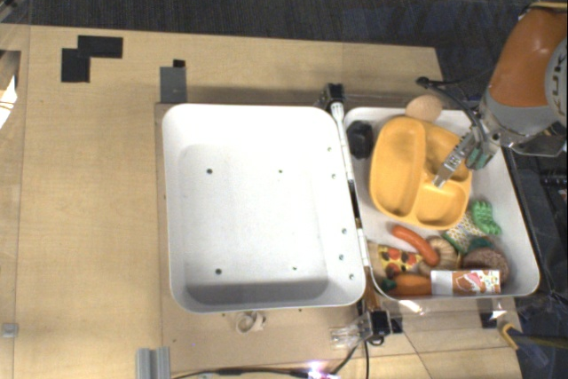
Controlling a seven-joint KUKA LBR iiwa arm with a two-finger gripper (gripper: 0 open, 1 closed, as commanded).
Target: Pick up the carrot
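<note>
Approach is the step in hand, by my reading: the gripper [448,166] hangs over the yellow dish [410,166] in the right bin [524,231], with nothing seen between its fingers, and whether they are spread or closed I cannot tell from this slanted view. The carrot [412,284], as far as I can judge, is the orange piece lying low in the same bin, well below the gripper and a little to its left, just beside a white packet [466,281]. A red sausage [415,244] lies between gripper and carrot, nearer the carrot. The left bin [257,209] sits far off to the gripper's left. The next move calls for travel down past the dish rim, then a descent squarely over the carrot, keeping clear of the sausage and packet crowding it.
</note>
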